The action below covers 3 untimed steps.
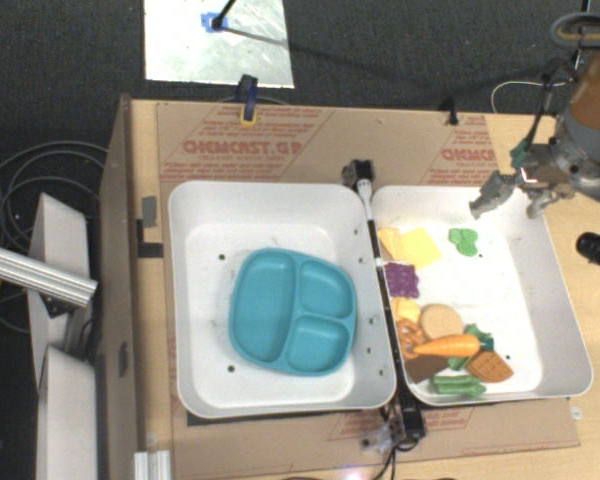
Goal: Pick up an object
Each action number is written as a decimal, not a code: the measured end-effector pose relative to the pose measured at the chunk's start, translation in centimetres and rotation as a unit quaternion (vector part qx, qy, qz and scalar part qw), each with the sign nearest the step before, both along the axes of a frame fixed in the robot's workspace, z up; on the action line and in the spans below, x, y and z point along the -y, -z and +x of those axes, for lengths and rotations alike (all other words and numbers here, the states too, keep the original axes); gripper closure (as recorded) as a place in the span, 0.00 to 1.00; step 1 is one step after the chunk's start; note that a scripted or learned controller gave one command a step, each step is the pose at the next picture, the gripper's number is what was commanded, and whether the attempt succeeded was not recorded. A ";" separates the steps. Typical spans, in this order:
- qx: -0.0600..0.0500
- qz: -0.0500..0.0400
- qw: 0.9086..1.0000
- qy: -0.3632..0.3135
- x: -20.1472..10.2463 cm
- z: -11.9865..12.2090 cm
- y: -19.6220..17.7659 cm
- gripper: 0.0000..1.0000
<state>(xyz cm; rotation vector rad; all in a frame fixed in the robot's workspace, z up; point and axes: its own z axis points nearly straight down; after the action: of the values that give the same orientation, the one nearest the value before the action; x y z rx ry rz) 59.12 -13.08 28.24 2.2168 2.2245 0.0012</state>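
Observation:
The right bin [525, 288] holds several toy foods along its left side: a yellow cheese slice [417, 246], a small green piece [464, 240], purple grapes [402, 280], a round tan bun [441, 320], an orange carrot [446, 346], a brown waffle piece [490, 367] and green beans [458, 386]. My gripper [510, 203] hangs over the bin's far right corner, above and to the right of the green piece. Its two fingers are spread apart with nothing between them.
The left bin [195, 268] holds a blue divided plate [292, 310]. A metal clamp bar [372, 238] runs along the seam between the bins. Cables [520, 88] trail behind the arm at the upper right. The right half of the right bin is bare.

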 end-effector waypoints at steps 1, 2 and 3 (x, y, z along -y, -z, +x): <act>0.000 -0.001 1.000 0.001 3.0 4.1 7.5 0.00; -0.001 0.000 1.000 0.001 4.0 6.0 14.3 0.00; 0.000 0.000 1.000 0.001 4.6 6.3 20.0 0.00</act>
<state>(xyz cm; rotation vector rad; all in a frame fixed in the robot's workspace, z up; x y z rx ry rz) 65.40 -17.67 8.26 2.2195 2.2216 -0.0001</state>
